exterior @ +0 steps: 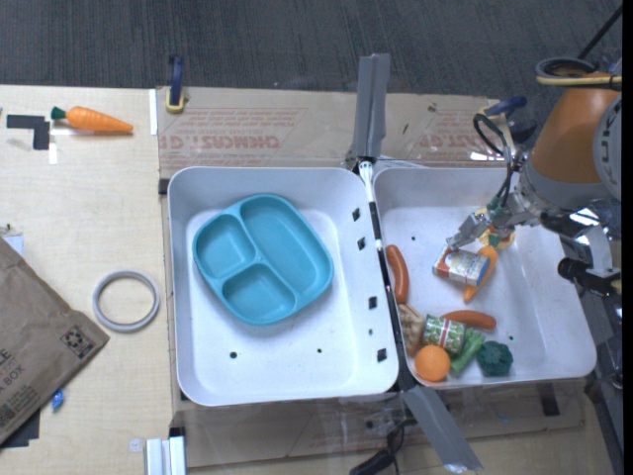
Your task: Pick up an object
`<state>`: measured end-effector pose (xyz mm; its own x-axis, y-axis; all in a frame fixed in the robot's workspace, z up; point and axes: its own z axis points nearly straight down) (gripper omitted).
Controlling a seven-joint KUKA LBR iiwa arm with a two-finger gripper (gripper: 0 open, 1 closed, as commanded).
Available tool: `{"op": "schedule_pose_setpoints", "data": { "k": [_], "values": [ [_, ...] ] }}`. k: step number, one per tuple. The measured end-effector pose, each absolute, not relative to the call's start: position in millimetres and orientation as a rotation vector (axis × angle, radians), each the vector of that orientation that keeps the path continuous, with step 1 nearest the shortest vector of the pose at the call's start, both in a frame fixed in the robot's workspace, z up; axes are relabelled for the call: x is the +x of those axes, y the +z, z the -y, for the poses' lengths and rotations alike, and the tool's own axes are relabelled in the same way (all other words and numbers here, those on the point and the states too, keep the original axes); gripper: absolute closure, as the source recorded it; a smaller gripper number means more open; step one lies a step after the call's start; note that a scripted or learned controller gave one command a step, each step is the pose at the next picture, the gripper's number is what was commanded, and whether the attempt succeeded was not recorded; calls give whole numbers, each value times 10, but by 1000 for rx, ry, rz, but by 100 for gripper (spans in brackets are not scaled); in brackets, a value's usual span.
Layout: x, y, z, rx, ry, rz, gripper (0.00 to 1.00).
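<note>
I see my gripper (482,229) just above a small carton (463,266) (finger spread: I can't tell).

Bins: we count two white bins (188,295) side by side.
Tray: one blue tray (262,257), in the left bin.
Carrots: one carrot (94,120), left of the bins.
Tape rings: one tape ring (126,299), left of the bins.
</note>
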<state>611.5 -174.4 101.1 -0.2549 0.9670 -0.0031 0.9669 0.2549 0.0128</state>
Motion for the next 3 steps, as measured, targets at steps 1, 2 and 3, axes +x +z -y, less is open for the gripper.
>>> {"op": "schedule_pose_setpoints", "data": {
  "k": [1, 2, 3],
  "values": [
    [5802, 953, 1800, 1827, 7, -2545, 0],
    [5801, 1014, 1813, 1834, 5, -2544, 100],
    [6297, 2087, 1614, 1909, -5, -2497, 100]
  ]
}}
